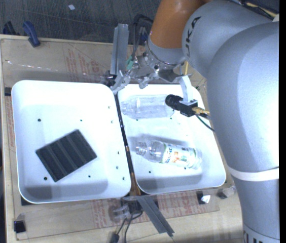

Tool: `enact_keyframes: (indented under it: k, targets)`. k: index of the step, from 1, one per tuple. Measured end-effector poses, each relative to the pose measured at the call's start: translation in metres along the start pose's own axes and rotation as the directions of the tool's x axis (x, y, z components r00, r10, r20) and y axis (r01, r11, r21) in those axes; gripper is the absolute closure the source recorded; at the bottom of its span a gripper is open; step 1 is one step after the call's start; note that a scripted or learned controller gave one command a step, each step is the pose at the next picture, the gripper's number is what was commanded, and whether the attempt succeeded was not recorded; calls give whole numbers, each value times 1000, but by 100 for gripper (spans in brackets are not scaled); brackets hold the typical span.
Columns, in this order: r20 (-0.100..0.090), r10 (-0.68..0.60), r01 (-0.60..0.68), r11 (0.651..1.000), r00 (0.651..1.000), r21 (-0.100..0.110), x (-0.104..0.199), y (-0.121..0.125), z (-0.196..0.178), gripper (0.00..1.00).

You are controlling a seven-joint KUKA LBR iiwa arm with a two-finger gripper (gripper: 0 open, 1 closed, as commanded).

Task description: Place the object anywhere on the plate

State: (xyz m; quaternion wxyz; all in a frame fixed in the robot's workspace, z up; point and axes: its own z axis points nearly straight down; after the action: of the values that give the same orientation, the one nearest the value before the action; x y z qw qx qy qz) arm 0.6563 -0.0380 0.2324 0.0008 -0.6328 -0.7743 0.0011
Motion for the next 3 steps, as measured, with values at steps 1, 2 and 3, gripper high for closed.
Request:
enact_keyframes:
  k: [1,2,3]
  targets:
    - [-1,-192,192,981,981,2,46,-43,42,0]
    - [-2,-145,145,989,989,4,27,-53,42,0]
    - [-1,-9,9,1000,1000,2,75,-114,42,0]
